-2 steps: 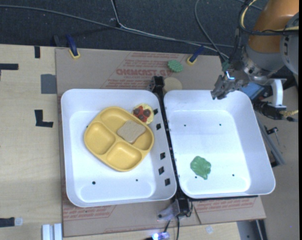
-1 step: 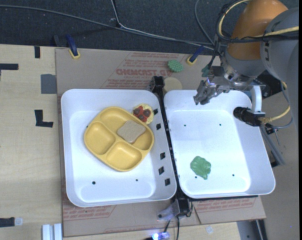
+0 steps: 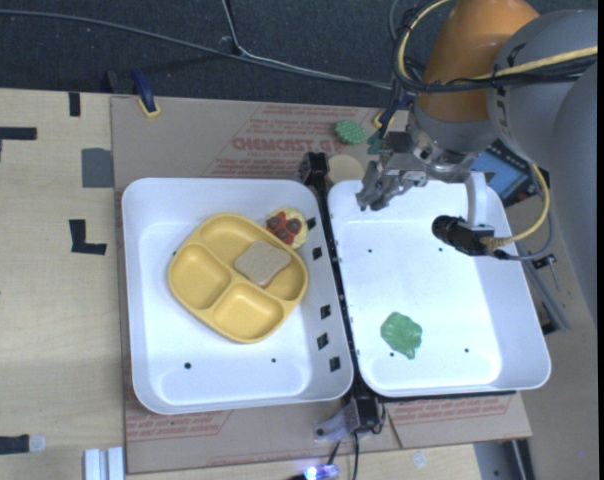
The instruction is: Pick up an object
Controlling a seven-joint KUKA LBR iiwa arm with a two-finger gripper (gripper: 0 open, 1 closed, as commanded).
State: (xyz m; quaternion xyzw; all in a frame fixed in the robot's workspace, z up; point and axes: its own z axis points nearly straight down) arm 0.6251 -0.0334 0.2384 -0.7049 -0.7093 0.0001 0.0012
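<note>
The grey arm with its orange band comes in from the three o'clock side and bends over the far edge of the right-hand shallow white plastic bin (image 3: 502,368). Its two-finger metal gripper (image 3: 374,196) hangs at about eleven o'clock of that bin, just above the far rim. The dark fingers (image 3: 367,198) point down toward the bin floor with nothing between them; from where I stand I cannot tell whether they are spread or pressed together, as they blur into one dark shape.

The small crumpled green soft object (image 3: 401,333) lies on the floor of the right bin, toward six o'clock of it, well apart from the gripper and touching nothing else.

In the left-hand shallow white plastic bin (image 3: 152,368) sits a yellow plastic divided tray (image 3: 204,278), set at a slant in the middle. A flat tan square piece (image 3: 261,262) like a slice of bread rests in the tray's compartment at three o'clock. A small cluster of red and dark bits (image 3: 286,227) sits at the tray's one o'clock corner.

Outside the bins, at twelve o'clock of the right bin, a small flat green piece (image 3: 350,130) lies on the brown cardboard sheet (image 3: 222,138) under both bins.
</note>
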